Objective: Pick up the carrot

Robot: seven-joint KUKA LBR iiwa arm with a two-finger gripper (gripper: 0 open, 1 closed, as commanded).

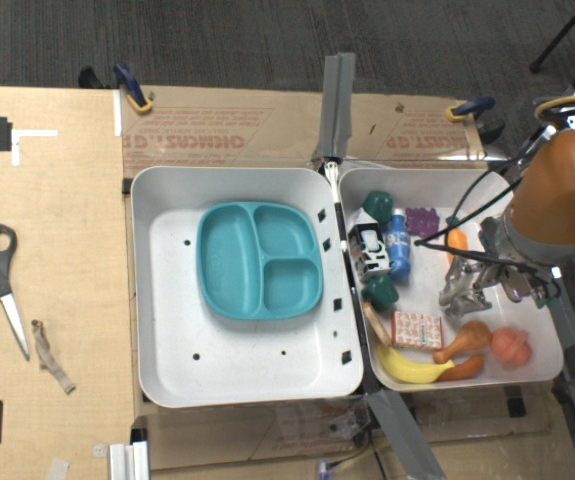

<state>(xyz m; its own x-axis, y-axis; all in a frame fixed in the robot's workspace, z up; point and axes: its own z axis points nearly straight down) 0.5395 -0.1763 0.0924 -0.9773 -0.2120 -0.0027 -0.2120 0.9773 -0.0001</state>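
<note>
A small bright orange piece (455, 238), which looks like the carrot, lies in the right bin (547, 373) toward its back. Cables and the arm's wrist hide part of it. My gripper (464, 294) hangs low in the middle of this bin, just in front of that orange piece and just behind a tan drumstick (463, 339). Nothing visibly hangs from the gripper. The arm's orange band (564, 188) sits above the bin's right side.
The right bin also holds a banana (412, 367), an orange-brown long piece (467, 367), a peach (511, 347), a cracker box (417, 329), a blue bottle (398, 246), purple grapes (423, 220) and green items (378, 206). A teal divided plate (260, 260) lies in the left bin (157, 368). Scissors (2, 278) rest on the bench.
</note>
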